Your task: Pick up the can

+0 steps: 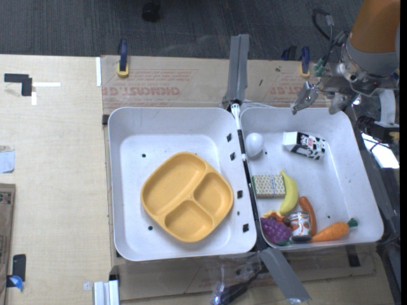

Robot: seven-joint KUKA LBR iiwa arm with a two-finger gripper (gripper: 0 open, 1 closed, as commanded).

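can: small can (300, 225) with a red label and a pale top, near end of the right bin (356, 170), close to the near wall
can neighbours: purple grapes (275, 229) touching on its left, carrot (332, 231) just beside on its right, red sausage (308, 210) right behind it, banana (290, 194) a bit farther back
can orientation: looks upright, top face toward the camera, so long axis is roughly vertical; slight lean can't be ruled out, it's small in view
can handling (judgement): rigid metal, light, smooth curved sides so likely slippery; won't crush easily; could tip or roll if nudged
grasp spot (judgement): across the round body at mid height, fingers coming from above; left-right line is blocked by grapes and carrot, so the far-near line looks freer, though sausage crowds the far side
gripper: gripper (321, 97) above the far edge of the right bin, well apart from the can; two fingers spread apart, nothing between them
arm: orange band (375, 14) at far right, wrist angled toward the bin
other right bin items: milk carton (305, 145), white ball (254, 143), cracker box (268, 185)
left bin: left bin (124, 170) holds a yellow divided plate (186, 197)
counter: cardboard-covered counter (178, 81) under both bins
progress (judgement): pick not yet begun, can untouched
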